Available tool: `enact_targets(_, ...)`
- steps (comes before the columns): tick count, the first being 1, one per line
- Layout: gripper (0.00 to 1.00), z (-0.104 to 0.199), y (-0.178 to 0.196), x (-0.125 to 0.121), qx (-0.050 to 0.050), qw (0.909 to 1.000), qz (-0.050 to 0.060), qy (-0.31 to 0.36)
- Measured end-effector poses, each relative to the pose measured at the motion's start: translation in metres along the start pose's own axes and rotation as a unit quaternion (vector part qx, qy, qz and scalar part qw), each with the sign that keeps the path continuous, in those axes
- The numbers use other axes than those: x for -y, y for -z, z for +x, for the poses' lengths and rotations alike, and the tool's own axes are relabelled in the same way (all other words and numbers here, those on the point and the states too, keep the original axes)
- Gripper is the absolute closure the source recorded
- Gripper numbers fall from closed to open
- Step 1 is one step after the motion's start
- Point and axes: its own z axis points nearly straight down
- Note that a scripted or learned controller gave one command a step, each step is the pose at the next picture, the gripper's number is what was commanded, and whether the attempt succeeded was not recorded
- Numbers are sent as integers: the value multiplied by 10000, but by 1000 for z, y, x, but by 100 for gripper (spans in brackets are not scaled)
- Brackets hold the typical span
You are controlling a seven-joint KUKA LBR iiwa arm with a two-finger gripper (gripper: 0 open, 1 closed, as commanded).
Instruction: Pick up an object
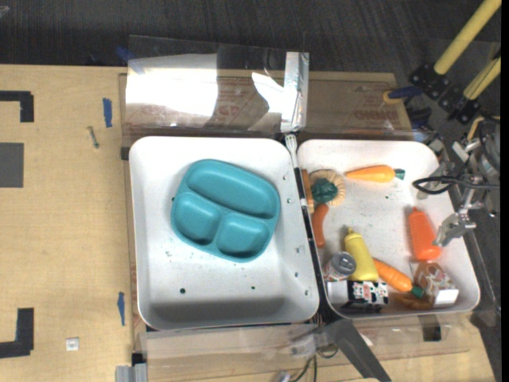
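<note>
- The orange toy carrot lies in the right bin, against its right wall
- Probably light, stiff, smooth plastic; grip across mid-body
- End effector just beside it; grip state unclear

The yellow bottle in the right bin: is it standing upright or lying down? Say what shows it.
Lying down. The yellow bottle rests lengthwise on the floor of the right bin, its long side showing, beside an orange carrot.

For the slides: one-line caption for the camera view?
Teal tray in left bin; carrots and a yellow bottle in right bin.
</note>
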Motion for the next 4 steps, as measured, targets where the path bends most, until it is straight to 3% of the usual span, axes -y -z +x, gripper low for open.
enact_targets(1, 0, 14, -121, 23, 52, 9999, 19, -134)
enact_targets(2, 0, 47, -144, 6, 53, 9971, 17, -763)
enact_targets(3, 0, 47, -143, -58, 65, 10000, 15, 15)
enact_targets(4, 0, 46, -143, -66, 74, 9914, 36, 1306)
